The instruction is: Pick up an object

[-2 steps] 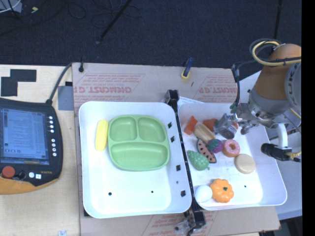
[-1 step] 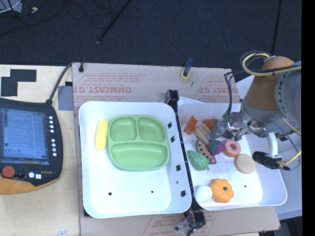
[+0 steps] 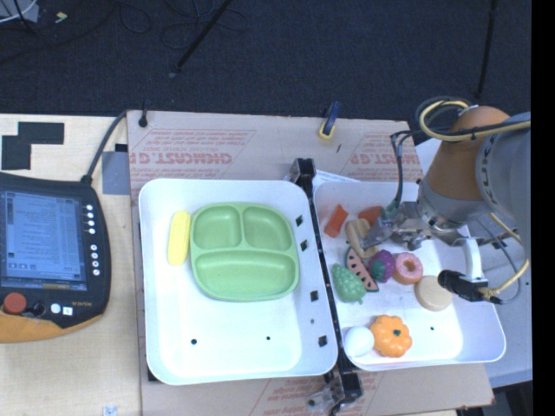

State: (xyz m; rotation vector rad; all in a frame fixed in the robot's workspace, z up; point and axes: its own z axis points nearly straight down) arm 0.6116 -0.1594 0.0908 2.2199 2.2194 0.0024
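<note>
1. White bins sit side by side on the bench; the left bin holds a green tray in its middle and a yellow corn cob by its left wall.
2. The right bin holds toy foods: a carrot near the far edge, grapes, a donut, a pumpkin and an egg at the near edge.
3. The gripper is low over the bin's far middle, among the foods; whether it is spread or pinching cannot be told.
</note>
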